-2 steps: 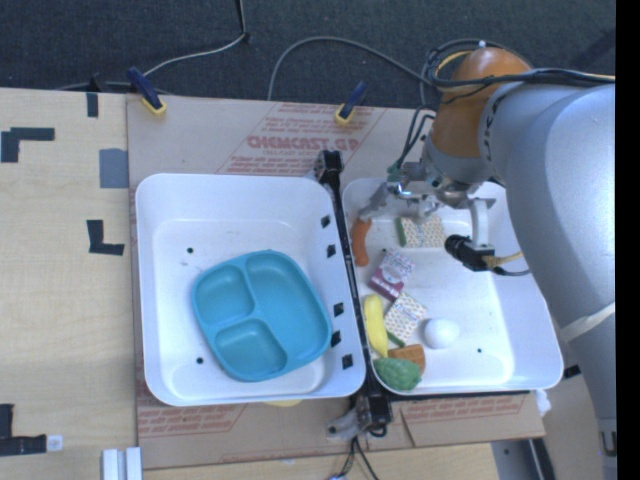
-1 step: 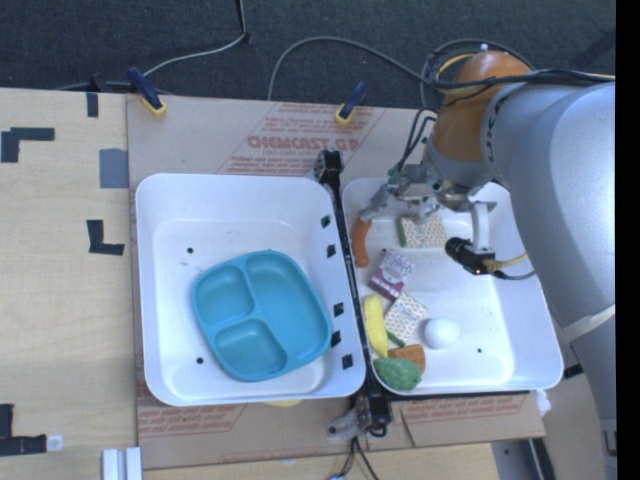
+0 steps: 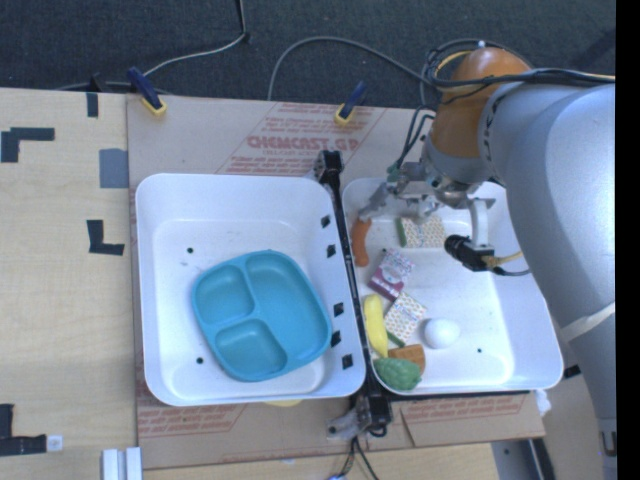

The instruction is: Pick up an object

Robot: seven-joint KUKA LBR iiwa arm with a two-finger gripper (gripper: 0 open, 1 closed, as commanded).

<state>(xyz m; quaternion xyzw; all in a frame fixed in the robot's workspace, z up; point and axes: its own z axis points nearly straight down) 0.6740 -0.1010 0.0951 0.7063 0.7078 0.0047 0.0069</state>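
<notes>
The tool [image 3: 415, 200] hangs low over the upper part of the right bin [image 3: 500, 363], right of centre in the frame; whether it is open or closed cannot be told; small objects [image 3: 395, 303] lie along that bin's left side; a blue sectioned plate [image 3: 260, 313] rests in the left bin [image 3: 165, 208].

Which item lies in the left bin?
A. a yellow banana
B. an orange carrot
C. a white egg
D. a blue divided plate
D: the blue divided plate lies alone in the left bin, while the small items sit in the right bin.
</notes>
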